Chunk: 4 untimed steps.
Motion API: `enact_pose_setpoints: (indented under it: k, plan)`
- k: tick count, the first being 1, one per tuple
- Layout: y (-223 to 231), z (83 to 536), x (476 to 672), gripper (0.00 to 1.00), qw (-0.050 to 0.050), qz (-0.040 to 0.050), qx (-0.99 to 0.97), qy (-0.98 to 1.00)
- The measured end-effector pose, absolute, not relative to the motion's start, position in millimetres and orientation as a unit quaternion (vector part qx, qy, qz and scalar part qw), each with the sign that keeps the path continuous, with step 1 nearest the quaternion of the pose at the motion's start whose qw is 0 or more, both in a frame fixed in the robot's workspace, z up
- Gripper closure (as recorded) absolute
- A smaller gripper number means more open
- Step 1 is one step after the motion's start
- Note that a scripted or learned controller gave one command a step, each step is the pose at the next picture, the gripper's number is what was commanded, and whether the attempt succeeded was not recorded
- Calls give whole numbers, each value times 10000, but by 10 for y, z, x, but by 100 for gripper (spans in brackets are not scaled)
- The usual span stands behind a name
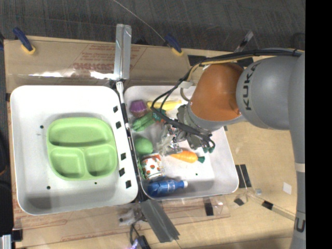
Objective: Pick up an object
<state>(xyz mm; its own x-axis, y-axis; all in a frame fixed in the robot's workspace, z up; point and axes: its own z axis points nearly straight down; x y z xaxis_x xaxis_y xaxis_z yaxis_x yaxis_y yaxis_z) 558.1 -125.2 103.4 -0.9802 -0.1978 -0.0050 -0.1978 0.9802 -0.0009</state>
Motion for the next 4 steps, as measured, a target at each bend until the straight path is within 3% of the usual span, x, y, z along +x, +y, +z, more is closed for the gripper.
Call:
enact_pose_setpoints:
  k: [1,2,3,4]
  plan:
    - [-769,2321,5697,100,68,-20,-1771,9842]
    - [-643,2273,6186,100,10,0,-1575,9875]
    - [-1277,1398,6500,100,5,5,-4288,9034]
    - [-1276,1413,6507,0,15,-1,-4289,9034]
